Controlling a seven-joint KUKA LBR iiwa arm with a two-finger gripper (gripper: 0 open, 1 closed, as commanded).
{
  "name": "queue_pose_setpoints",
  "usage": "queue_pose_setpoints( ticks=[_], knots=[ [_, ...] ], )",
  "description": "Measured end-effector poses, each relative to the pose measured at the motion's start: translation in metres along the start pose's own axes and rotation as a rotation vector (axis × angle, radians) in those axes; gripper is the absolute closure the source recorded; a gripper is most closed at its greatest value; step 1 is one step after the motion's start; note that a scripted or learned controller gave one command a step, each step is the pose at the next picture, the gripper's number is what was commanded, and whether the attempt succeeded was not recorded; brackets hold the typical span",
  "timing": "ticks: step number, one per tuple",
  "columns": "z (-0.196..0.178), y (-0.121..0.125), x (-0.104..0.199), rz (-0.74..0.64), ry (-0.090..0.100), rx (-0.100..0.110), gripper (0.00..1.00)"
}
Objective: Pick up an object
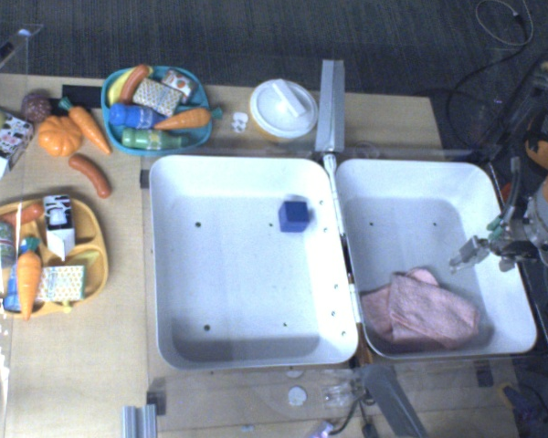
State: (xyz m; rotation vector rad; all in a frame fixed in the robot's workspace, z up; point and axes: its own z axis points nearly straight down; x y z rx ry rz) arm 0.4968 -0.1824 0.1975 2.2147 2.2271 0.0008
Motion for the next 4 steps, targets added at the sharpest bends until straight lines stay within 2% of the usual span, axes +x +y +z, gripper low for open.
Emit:
queue_pose_setpoints(
  ticks=[1, 2, 3, 4],
  knots=[
    [0.1, 0.002, 0.058, -0.048, 0.0, -0.007, 0.0],
    [0.106, 0.021, 0.098, -0.028, -0.002, -0.019, 0.0],
    [0.106, 0.091, 0.086, 0.069, -0.002, -0.017, 0.0],
    [0.106, 0.033, 0.086, 0.08, 0.0, -0.016, 0.0]
  ],
)
